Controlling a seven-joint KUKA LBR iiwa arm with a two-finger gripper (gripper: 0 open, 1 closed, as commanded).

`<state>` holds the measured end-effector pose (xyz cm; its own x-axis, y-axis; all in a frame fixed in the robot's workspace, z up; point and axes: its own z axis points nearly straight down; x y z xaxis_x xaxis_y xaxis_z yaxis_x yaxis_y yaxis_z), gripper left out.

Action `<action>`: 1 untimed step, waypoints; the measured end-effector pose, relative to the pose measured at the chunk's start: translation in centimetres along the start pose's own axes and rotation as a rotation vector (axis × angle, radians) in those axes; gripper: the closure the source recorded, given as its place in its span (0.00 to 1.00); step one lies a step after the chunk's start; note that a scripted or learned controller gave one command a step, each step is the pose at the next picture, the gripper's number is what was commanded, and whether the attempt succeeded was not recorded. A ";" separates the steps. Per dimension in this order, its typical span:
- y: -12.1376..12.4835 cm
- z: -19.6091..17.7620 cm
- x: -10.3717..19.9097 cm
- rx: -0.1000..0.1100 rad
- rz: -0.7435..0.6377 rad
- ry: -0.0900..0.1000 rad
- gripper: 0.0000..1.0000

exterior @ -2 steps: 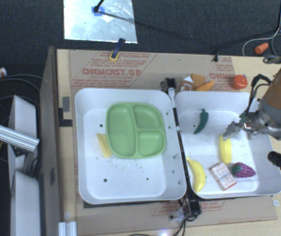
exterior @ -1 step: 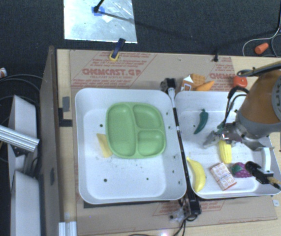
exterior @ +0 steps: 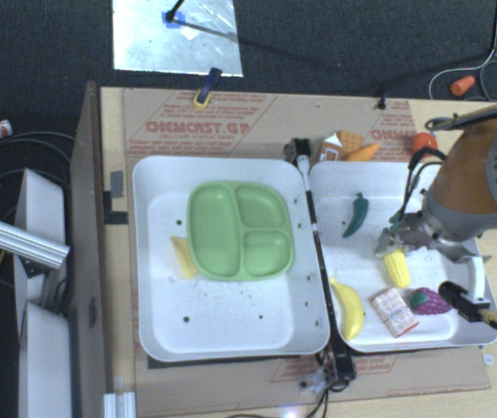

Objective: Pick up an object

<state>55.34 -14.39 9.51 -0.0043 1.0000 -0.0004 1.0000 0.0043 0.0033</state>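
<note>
Two bins, and the gripper (exterior: pixel 393 244) hangs low over the corn (exterior: pixel 397 268) in the right bin (exterior: pixel 379 177) — finger state perhaps hidden, can't tell.

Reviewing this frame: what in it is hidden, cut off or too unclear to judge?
- End effector: in the camera view, its fingers blur together above the corn; open or shut, touching or apart, cannot be told.
- Yellow piece: partly hidden under the green plate edge.
- Orange items beyond the right bin: too small to identify.
- Small box: label unreadable.

Bench (exterior: pixel 231 116); left bin (exterior: pixel 157 320) beside right bin (exterior: pixel 387 177)
</note>
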 end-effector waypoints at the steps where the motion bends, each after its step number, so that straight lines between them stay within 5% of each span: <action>1: 3.0 -9.5 7.0 -0.010 -0.008 0.002 1.00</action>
